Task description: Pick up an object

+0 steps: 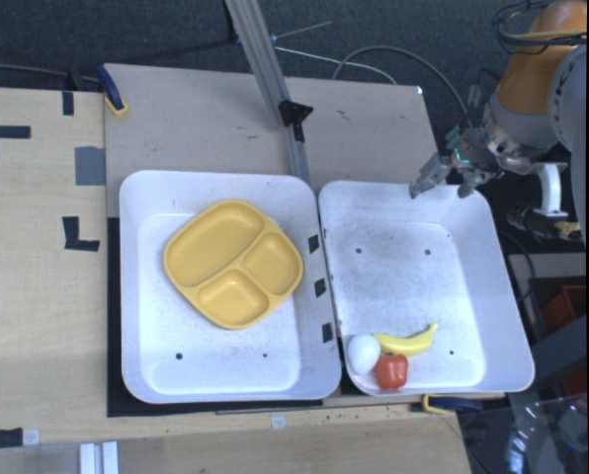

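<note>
A yellow banana (409, 341), a white egg-like ball (363, 352) and a red pepper-like piece (392, 370) lie together at the near left corner of the right bin (472, 265). A yellow three-part plate (233, 263) rests in the left bin (146, 265). My gripper (441, 180) hangs over the far right edge of the right bin, well away from the three small objects. Its fingers are spread, with nothing between them.
A slanted metal pole (265, 62) with a black clamp crosses the bench behind the bins. Cables lie on the dark floor beyond. The wooden bench with black tape marks extends to the left.
</note>
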You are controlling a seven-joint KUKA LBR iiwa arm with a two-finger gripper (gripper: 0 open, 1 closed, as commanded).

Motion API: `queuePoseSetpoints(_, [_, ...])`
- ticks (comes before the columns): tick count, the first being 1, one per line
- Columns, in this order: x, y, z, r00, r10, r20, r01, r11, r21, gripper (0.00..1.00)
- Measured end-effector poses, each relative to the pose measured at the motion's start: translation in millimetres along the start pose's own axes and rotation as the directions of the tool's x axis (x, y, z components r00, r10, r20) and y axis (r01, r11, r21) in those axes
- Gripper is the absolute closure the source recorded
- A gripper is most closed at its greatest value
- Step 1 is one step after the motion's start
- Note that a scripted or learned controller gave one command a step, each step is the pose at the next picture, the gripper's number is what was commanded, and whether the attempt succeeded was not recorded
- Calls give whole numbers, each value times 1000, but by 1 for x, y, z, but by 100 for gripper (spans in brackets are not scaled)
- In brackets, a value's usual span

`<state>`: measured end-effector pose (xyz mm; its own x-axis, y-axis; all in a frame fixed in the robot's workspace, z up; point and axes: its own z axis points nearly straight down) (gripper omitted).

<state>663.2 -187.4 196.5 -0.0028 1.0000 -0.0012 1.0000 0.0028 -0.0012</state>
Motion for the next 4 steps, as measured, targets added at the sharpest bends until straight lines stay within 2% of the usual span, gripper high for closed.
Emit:
queuePoseSetpoints(1, [0,0,0,1000,0,1,0,1000,1,0])
queuePoseSetpoints(2, [-4,0,63,1000,1,-1,-1,1000,6,0])
queuePoseSetpoints(3, [-3,0,110,1000,0,1,0,1000,2,0])
queuePoseSetpoints(4, [-3,1,98,1000,-2,2,2,1000,0,100])
